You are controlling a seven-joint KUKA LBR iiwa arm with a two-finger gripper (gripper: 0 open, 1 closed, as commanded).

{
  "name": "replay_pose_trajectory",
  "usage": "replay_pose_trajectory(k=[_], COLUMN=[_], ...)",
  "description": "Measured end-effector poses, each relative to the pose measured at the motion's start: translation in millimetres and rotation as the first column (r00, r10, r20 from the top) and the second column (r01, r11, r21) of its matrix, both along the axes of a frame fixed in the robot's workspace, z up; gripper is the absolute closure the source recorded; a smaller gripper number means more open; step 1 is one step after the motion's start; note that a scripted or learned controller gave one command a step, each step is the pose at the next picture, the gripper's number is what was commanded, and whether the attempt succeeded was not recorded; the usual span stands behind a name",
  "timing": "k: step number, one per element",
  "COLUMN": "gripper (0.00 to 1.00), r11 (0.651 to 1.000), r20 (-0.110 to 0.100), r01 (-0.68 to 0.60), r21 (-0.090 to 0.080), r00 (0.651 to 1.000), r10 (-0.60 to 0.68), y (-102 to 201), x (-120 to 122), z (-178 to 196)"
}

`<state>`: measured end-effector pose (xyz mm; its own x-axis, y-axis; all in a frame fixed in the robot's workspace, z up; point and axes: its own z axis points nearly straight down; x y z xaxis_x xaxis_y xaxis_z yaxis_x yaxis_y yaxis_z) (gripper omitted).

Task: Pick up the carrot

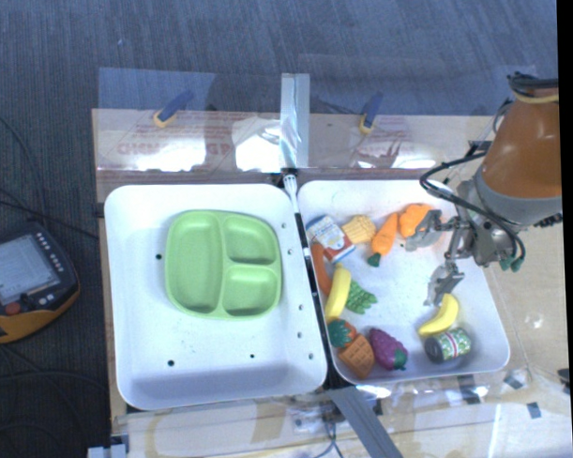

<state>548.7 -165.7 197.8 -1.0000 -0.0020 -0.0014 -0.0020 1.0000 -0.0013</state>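
The carrot (pixel 384 237) is orange with a green stub at its lower left end. It lies tilted in the upper middle of the right bin (pixel 488 362). A rounder orange toy (pixel 415 217) touches its upper right end. My gripper (pixel 436 258) hangs over the bin just right of the carrot. It is open: one finger (pixel 424 231) reaches toward the orange toy and the other (pixel 446 282) points down toward a banana. Nothing is between them. The orange band of the arm (pixel 528 154) is at the right.
The right bin also holds a corn cob (pixel 359 229), a small carton (pixel 328 235), a yellow fruit (pixel 338 292), a green vegetable (pixel 360 298), an eggplant (pixel 387 348), a banana (pixel 440 316) and a can (pixel 448 344). A green divided plate (pixel 222 263) sits in the left bin (pixel 141 369).
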Motion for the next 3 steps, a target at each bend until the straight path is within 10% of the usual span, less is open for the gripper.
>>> replay_pose_trajectory(k=[2, 3], gripper=[0.0, 0.0], r11=[0.942, 0.968], r20=[0.013, 0.01], r01=[0.336, 0.252], r21=[0.004, -0.001], r00=[0.942, 0.968], r10=[-0.336, -0.252], y=[51, -8], x=[82, 31], z=[-108, -107])
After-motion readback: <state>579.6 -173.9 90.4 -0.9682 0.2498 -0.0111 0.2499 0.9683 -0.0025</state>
